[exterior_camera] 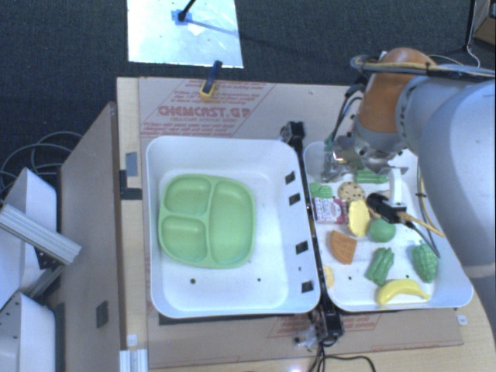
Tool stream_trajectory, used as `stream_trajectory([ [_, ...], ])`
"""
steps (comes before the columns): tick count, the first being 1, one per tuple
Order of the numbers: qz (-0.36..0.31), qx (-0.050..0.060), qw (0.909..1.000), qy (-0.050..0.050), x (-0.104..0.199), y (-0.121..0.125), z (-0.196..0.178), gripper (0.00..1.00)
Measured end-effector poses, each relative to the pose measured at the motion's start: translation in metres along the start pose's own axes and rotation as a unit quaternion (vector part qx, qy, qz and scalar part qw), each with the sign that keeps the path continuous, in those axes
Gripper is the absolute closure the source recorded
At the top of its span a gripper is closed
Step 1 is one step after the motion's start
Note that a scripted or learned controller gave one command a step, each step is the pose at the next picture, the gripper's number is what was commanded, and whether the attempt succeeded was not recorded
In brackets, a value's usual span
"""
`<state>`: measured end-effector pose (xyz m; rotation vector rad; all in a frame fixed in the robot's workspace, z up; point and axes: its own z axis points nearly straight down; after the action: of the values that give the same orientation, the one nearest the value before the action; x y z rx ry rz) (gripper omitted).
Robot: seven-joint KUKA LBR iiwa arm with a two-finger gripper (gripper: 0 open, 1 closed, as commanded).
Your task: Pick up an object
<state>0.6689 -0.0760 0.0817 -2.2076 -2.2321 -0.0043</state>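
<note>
We've got the gripper (339,163) down at the far left corner of the right bin (457,289), and honestly we can't tell what the fingers are doing, the wrist blocks them. The toys sit packed together just near of it: cookie (351,191), red packet (329,210), yellow piece (358,218), green ball (381,230), with the banana (402,291) near the front. The left bin (232,149) holds a green tray (207,220). Our worry is the crowding: a blind close could nudge a neighbour or pinch two at once, or clip the bin wall so close by and come up with nothing.
</note>
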Motion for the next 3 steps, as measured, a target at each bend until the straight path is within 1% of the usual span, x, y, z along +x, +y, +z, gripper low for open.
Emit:
stream_trajectory([
  [1,0.002,-0.007,1.0,-0.002,0.0,0.003,-0.111,1.0],
  [2,0.0,-0.002,1.0,0.0,0.075,0.001,-0.116,1.0],
  [3,0.001,-0.001,1.0,0.0,0.135,0.001,-0.107,1.0],
])
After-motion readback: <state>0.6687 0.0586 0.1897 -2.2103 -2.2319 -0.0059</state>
